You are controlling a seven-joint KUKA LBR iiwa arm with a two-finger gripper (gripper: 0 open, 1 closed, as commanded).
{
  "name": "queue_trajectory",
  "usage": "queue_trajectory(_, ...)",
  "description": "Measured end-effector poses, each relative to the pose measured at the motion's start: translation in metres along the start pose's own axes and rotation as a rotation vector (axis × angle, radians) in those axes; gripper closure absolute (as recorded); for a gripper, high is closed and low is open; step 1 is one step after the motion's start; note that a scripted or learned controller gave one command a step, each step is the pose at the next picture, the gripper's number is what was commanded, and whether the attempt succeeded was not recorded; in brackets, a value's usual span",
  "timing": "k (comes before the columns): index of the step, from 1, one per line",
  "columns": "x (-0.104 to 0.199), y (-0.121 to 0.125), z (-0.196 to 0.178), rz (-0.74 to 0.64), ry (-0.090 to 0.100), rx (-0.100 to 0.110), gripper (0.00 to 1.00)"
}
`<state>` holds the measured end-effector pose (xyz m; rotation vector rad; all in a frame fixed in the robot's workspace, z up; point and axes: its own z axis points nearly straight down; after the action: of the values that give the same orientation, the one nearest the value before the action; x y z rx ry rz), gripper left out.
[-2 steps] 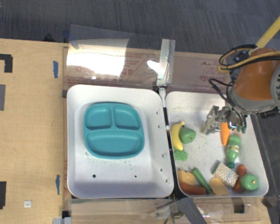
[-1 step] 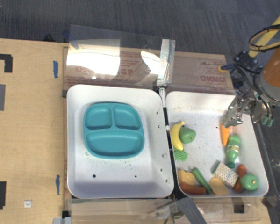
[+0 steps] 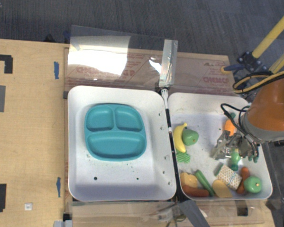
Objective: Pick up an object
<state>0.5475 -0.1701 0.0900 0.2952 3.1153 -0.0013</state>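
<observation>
White plastic forms both bins; we see the left bin (image 3: 77, 178) carrying a teal divided plate (image 3: 115, 132) near its middle, with a few dark specks on the floor around it; the right bin (image 3: 204, 111) carries a scatter of toy food. Along its left side we find a yellow banana (image 3: 179, 138) touching a green apple (image 3: 191, 137), and just below them a small ridged green piece (image 3: 183, 158); along the front edge lie a tan and red piece (image 3: 191, 183), a dark green pod (image 3: 205, 183) slanting across it, a tan oval (image 3: 221, 188), a pale checked block (image 3: 228, 177), a red bit (image 3: 245, 172) and a second green apple (image 3: 253, 184) in the right corner.

We see the arm (image 3: 273, 105) reaching in from the right, its orange band above the wrist; the gripper (image 3: 230, 147) hangs low over the right half of the right bin, its grey metal fingers pointing down among the toys; an orange piece (image 3: 230, 125) shows just above it and a small green piece (image 3: 235, 160) just below it. We cannot tell whether the fingers stand wide or narrow, nor whether anything sits between them; cables and metalwork blur that spot.

Clear plastic sheet (image 3: 99, 61) stands behind the bins; the bench (image 3: 22, 142) to the left is pale wood with black corner marks.
</observation>
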Motion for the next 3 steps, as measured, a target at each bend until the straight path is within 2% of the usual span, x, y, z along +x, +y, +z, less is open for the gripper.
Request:
queue_trajectory(1, -0.058, -0.007, 0.002, 0.199, 0.0, 0.001, 1.0)
queue_trajectory(2, -0.089, 0.026, 0.003, 0.302, 0.001, 0.0, 1.0)
queue_trajectory(3, -0.088, 0.025, 0.004, 0.302, 0.004, 0.001, 0.0)
